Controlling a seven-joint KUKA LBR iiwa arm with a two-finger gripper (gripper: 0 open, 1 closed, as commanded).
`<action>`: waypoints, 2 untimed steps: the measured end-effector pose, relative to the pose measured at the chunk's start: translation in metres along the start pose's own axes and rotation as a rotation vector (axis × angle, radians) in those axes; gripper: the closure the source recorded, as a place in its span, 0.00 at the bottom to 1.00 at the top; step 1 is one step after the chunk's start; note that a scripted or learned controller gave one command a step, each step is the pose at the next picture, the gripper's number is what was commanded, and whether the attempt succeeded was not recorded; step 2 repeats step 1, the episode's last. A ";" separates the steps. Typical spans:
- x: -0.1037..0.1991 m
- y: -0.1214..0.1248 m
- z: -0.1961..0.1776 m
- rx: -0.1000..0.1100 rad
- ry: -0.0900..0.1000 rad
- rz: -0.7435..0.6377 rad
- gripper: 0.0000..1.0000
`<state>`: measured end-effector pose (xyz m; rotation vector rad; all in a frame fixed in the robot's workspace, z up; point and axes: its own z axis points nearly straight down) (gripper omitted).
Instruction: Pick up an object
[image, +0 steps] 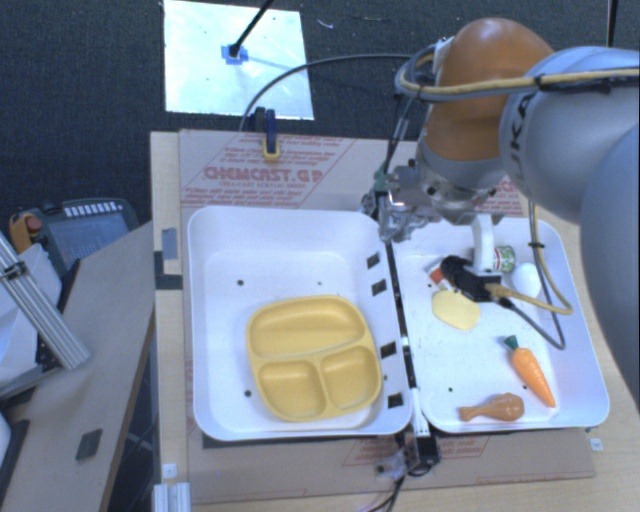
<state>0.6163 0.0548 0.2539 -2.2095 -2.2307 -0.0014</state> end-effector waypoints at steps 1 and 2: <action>0.041 -0.013 0.021 0.001 0.000 0.001 1.00; 0.041 -0.013 0.021 0.001 0.000 0.001 1.00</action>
